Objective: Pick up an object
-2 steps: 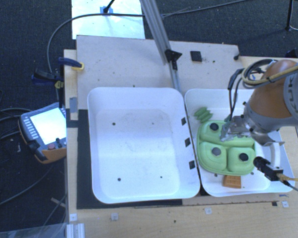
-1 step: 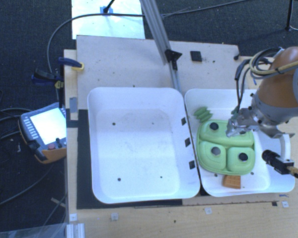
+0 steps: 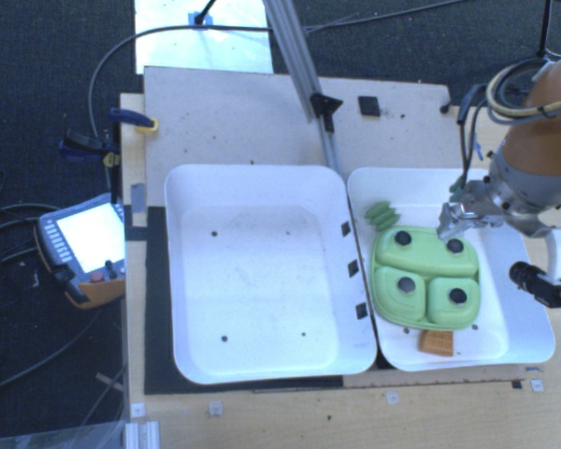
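A grey robot arm with an orange band reaches in from the right over the right-hand bin of 2 white bins set side by side on the bench. Its gripper hangs at the upper right corner of a large green moulded tray, a squarish piece with 4 rounded pockets, each marked by a dark dot. Whether the metal tool is released or clenched cannot be told from this slanted view from above, and nothing is seen caught in it.

The green tray lies in the middle of the right bin, down and to the left of the gripper, so close that the tool's tip overlaps the tray's top edge in the picture; whether they touch is not clear. Its slightly longer side seems to run from the far wall of the bin toward the near wall.

A small ridged green piece sits just beside the tray's upper left corner, well to the gripper's left. A small orange-brown block rests against the tray's near edge, on the far side of the tray from the tool.

Judged from this layout, the tray is the nearest candidate: a short drop down-left would bring the gripper onto its rim. The left bin lies farther off.
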Motion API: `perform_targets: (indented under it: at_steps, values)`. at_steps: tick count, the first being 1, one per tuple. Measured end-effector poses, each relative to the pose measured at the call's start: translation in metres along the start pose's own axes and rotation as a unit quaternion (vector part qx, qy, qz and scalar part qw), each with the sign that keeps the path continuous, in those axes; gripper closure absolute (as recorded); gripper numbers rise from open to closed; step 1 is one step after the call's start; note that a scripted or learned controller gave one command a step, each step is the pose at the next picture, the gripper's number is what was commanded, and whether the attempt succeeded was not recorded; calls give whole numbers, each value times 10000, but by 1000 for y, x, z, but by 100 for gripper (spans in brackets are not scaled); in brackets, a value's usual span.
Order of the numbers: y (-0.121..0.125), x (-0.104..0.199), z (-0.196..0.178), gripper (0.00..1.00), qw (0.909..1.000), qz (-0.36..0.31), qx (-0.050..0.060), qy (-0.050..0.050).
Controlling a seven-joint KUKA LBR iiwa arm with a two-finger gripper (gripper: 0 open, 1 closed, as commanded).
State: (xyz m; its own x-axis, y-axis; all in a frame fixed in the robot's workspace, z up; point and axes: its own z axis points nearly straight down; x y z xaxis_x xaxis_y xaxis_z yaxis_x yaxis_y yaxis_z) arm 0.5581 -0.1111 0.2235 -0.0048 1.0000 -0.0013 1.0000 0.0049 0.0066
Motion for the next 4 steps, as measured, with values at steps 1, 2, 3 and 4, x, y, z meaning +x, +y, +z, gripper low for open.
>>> perform_targets:
  at_steps: [1,2,3,4]
  values:
    - [1,0,-17,100,10000,-1,12,4]
    - [23,47,-6,100,10000,-22,16,6]
    - [43,99,4,100,10000,-25,16,12]
    - [55,144,10,100,10000,-22,20,12]
